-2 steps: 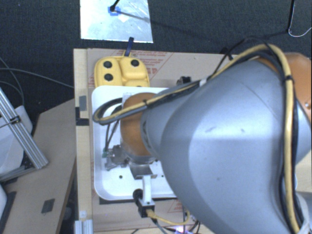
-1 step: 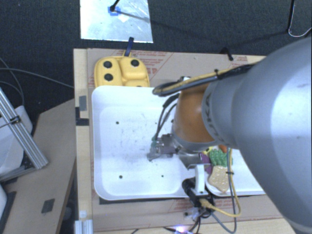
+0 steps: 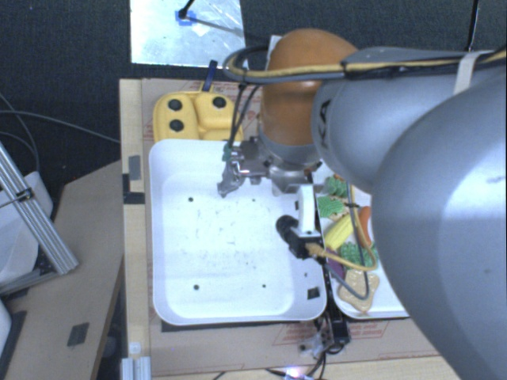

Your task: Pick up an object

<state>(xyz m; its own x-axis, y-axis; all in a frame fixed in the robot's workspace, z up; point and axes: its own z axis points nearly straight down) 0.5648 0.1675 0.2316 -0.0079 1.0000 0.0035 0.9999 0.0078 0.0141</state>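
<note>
We see the bench (image 3: 136, 275), a tan board, carrying 2 white bins side by side, with a dark textured floor (image 3: 63, 46) around it. The left bin (image 3: 214, 252) has a pale bottom marked with fine dark specks and a few small dark dots. The gripper (image 3: 228, 187) hangs over this bin toward its 12 o'clock rim, and we cannot tell whether it is released or clenched. The grey arm (image 3: 428, 172), with its orange band (image 3: 305, 77), comes in from 3 o'clock and covers most of the right bin (image 3: 390, 295).

The things to pick lie in that right bin, at 3 to 4 o'clock from the gripper. They are a green piece (image 3: 334, 188), a yellow piece (image 3: 337, 232), an orange piece (image 3: 364, 224) and a purple piece (image 3: 342, 269), heaped close together.

Just beyond the left bin at 12 o'clock sits a yellow moulded block (image 3: 194, 117). Farther out at 12 o'clock a silvery sheet (image 3: 186, 18) lies on the floor. At 9 o'clock stands an aluminium frame (image 3: 36, 212).
</note>
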